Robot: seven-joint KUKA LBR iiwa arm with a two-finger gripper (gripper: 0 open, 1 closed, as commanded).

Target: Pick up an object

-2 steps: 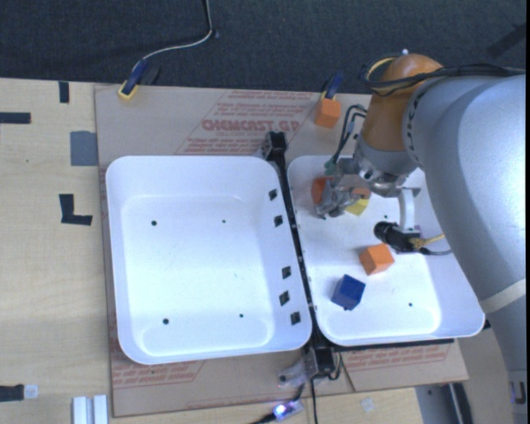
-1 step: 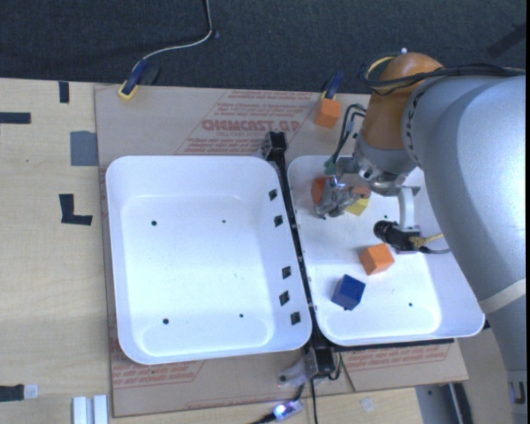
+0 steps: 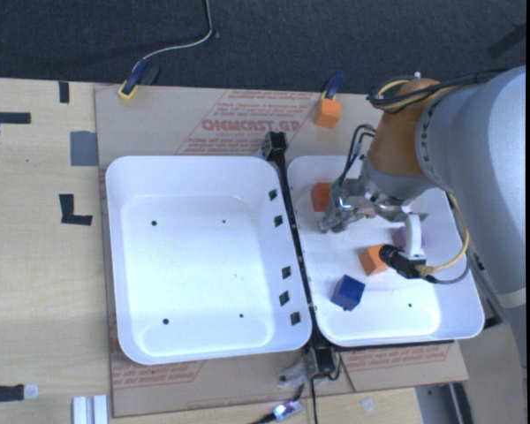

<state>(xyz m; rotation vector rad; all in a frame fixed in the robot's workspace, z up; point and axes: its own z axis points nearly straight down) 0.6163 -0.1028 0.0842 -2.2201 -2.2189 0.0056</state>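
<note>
The right bin (image 3: pixel 442 321) holds a blue block (image 3: pixel 347 292) near its front, an orange block (image 3: pixel 373 260) in the middle and another orange block (image 3: pixel 321 196) near its back left. My gripper (image 3: pixel 336 219) hangs low in the right bin, just in front of and to the right of the back orange block. Nothing shows between its fingers. The arm's grey body and orange band (image 3: pixel 406 140) cover the bin's back right part.
The left bin (image 3: pixel 124 179) lies beside the right one, with a black divider (image 3: pixel 287 237) between them. A third orange block (image 3: pixel 329 111) sits on the cardboard behind the bins. A cable (image 3: pixel 172 49) with a yellow clip runs at the back.
</note>
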